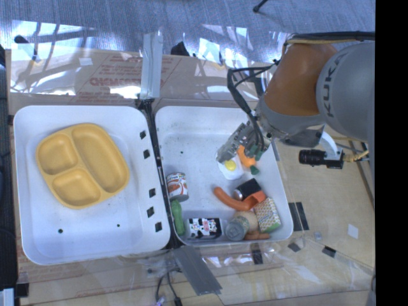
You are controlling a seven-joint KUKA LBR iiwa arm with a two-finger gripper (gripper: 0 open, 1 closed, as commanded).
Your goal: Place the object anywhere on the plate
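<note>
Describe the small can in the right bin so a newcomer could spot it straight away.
Start at the right bin, the one without the yellow plate. Follow its left wall, beside the divider, about halfway down. The can lies there apart from the toy food heaped in the lower right corner, a cylinder with a red and white label.

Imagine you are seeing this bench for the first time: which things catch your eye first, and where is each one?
The yellow divided plate stands out, lying alone in the left bin. Next comes the big grey and orange arm reaching in from the right, its gripper low over the right bin by a small orange carrot-like toy. Below it, a heap of toy foods crowds that bin's near corner.
</note>
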